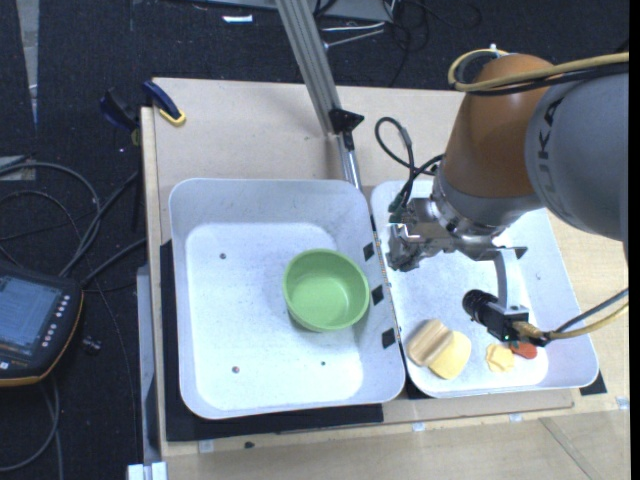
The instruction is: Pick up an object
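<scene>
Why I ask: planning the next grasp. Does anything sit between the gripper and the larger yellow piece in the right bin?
Nothing visible does. The gripper hangs over the right bin's left part, the larger yellow piece lies nearer the front rim, and only bare floor shows between them. The smaller yellow piece sits aside.

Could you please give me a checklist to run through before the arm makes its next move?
1. Targets present: yellow pieces lie in the right bin, near its front edge: ok.
2. Over a target: the gripper is by that bin's left wall, off the pieces: not ok.
3. Gripper clear of that wall: cannot tell.
4. Bowl upright in the left bin, free of its walls: ok.
5. Pieces apart enough to take one: the two larger ones touch: not ok.
</scene>
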You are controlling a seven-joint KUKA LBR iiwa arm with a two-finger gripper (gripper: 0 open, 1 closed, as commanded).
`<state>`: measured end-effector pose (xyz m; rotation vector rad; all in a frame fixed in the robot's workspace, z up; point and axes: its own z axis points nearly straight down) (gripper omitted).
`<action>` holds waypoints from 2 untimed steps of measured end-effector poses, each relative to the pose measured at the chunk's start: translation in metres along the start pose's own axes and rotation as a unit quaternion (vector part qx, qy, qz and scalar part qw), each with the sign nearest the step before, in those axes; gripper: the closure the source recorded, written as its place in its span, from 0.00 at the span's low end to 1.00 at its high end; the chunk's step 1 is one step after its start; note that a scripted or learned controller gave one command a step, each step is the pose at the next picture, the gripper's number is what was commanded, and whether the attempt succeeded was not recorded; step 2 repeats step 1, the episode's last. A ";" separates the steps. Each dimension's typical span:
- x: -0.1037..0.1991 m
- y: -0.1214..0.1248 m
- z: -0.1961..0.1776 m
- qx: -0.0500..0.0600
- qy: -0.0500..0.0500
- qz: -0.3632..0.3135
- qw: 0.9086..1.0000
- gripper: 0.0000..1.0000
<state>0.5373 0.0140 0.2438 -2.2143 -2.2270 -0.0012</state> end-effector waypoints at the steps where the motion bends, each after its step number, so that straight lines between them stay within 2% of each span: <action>1: 0.055 -0.011 0.014 0.000 0.000 0.000 1.000 1.00; 2: 0.055 -0.011 0.014 0.000 0.000 0.000 1.000 1.00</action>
